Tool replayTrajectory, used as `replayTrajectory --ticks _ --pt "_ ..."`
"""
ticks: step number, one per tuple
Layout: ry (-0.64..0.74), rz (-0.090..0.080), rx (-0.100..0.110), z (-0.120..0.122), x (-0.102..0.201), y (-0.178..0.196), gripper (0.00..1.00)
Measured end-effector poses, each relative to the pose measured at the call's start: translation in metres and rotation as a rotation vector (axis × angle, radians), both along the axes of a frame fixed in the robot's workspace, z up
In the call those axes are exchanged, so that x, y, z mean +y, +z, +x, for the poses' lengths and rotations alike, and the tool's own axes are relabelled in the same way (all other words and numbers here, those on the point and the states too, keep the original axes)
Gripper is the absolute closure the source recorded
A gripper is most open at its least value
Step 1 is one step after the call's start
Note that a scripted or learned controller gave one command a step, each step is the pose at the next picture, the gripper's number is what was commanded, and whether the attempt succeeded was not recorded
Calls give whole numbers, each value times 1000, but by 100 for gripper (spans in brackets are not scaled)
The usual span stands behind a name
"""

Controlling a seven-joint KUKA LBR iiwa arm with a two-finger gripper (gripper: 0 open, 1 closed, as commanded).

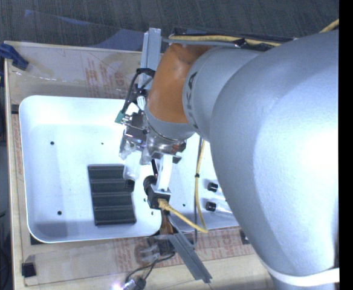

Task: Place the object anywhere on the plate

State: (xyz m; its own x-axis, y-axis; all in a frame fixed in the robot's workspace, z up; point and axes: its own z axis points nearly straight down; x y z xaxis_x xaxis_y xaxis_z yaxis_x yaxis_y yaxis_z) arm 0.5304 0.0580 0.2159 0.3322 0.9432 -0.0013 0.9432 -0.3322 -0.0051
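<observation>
A dark ribbed rectangular plate (111, 194) lies flat in the left white bin (43, 162), toward the bin's near right corner. The grey arm (273, 132) with its orange band (167, 83) reaches over the bin's right edge, and the hand (141, 162) hangs just beside the plate's upper right corner. How it is set cannot be told. The object cannot be made out. The worktop (74, 65) surrounds the bin.

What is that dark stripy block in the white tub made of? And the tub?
The dark ridged block looks like matte black plastic or rubber: it has raised ribs and no shine, so I can't say which. The white bin looks like smooth, slightly glossy plastic, with rounded corners and soft light patches on its floor.
</observation>
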Motion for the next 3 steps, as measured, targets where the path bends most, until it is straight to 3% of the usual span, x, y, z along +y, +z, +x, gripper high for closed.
replayTrajectory --ticks 1,2,3 --pt "75 0 -1 125 54 4 100" --pt "-397 -3 5 76 14 -19 100" --pt "-1026 -3 -2 97 72 -89 100"
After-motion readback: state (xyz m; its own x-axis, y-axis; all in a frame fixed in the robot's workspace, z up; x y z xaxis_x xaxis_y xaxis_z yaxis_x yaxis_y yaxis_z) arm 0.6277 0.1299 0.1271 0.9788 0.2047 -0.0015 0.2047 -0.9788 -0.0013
